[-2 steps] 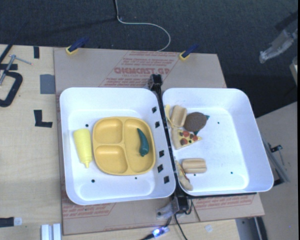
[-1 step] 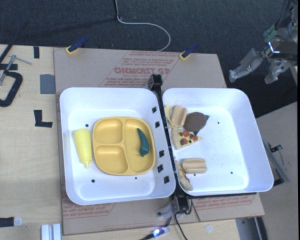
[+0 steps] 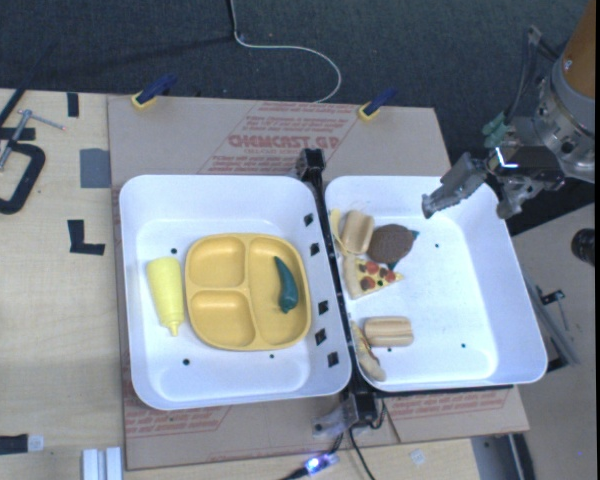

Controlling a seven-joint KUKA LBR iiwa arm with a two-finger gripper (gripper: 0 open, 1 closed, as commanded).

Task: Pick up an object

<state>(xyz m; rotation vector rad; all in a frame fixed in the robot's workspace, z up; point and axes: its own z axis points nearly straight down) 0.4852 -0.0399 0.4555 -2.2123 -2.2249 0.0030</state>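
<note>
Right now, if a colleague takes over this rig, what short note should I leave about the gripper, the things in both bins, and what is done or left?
Gripper: the two-finger gripper is open and holds nothing, over the far right edge of the right white bin.
Right bin, along its left side: tan bread roll, dark brown round piece, pizza slice, tan log-shaped piece.
Left white bin: yellow divided plate with a teal-green pepper-like piece in its right compartment; yellow bottle lies beside the plate on its left.
Done: nothing picked yet.
Left: choose one thing, descend, grasp, lift.
</note>
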